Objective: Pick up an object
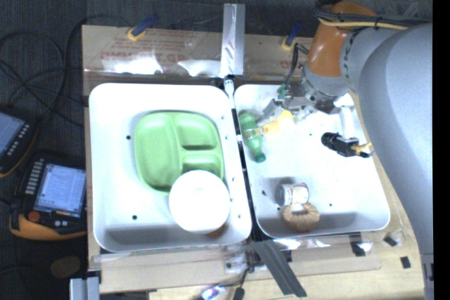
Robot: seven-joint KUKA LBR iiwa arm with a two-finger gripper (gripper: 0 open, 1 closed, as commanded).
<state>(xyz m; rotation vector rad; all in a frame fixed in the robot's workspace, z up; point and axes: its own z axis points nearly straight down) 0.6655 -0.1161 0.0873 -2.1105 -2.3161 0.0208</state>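
A dark carpeted floor is seen around a brown bench (162, 53), on which two shallow white bins are set side by side. The claw (280, 107) is found over the far part of the right bin (337, 183), low above its floor; whether it is open or closed cannot be told from this slant, and nothing can be seen gripped in it.

The likeliest thing to be picked is judged to be the green bottle-like object (252, 135). It lies near the claw, to the claw's view-left and a little toward the near edge of the bin. Its long axis runs roughly from far to near, almost parallel to the bin wall (239, 172) beside it, against which it is closely set. A grasp across its short width is therefore called for, and little room is left on the wall side.

A small yellow piece (273, 125) is seen just beside the claw, between it and the green object, and may be struck or taken instead. Well apart from the claw, toward the near edge, a small pale can (292, 193) and a tan ring (301, 216) lie touching. Beyond the wall, in the left bin (112, 211), a green divided plate (176, 147) is partly covered by a white round dish (200, 201); neither stands in the way.
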